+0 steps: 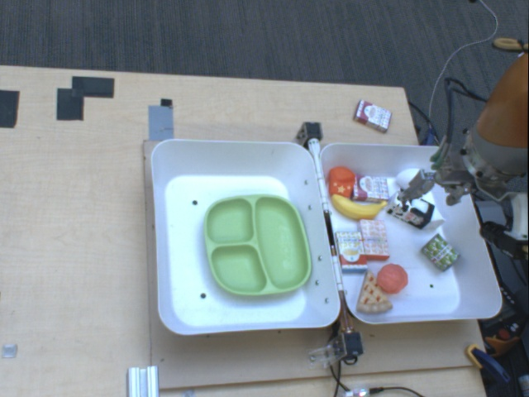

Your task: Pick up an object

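The right bin [471,304] holds several small items: a yellow banana [359,208], an orange-red piece [340,180], a printed packet [372,188], two pink cartons [364,243], a red tomato [393,278], a pizza slice [374,297], a green patterned box [440,252] and a small black-and-white item [417,214]. My gripper [412,192] hangs low over the bin's upper right part, just above the black-and-white item and right of the banana's tip. I see nothing held in it.
The left bin [178,222] holds a green divided plate [256,245]. A small red-and-white box [373,116] lies on the bench behind the right bin. The arm's orange band [506,110] and cables fill the right side.
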You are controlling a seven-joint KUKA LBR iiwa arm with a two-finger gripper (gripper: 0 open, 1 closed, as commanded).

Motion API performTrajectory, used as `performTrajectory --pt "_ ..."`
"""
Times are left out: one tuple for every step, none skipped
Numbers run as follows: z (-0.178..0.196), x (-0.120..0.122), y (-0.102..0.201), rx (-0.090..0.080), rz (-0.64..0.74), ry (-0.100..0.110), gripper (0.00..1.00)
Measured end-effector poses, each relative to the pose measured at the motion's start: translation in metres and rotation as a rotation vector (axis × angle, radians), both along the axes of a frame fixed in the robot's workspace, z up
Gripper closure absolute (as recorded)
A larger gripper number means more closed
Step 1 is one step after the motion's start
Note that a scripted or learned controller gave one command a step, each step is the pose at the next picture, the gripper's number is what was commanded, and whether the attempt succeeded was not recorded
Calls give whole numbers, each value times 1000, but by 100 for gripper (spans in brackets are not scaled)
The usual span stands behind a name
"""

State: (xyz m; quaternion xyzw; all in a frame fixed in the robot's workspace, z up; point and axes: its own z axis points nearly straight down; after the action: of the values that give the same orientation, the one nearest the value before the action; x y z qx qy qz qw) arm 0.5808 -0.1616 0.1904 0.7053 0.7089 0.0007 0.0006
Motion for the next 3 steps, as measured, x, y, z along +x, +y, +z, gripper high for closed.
performTrajectory --pt "-97 -52 -40 0 -1 -2 0" --pt "-86 -51 -40 -1 1 -5 100" --pt "5 -52 12 0 1 -4 100"
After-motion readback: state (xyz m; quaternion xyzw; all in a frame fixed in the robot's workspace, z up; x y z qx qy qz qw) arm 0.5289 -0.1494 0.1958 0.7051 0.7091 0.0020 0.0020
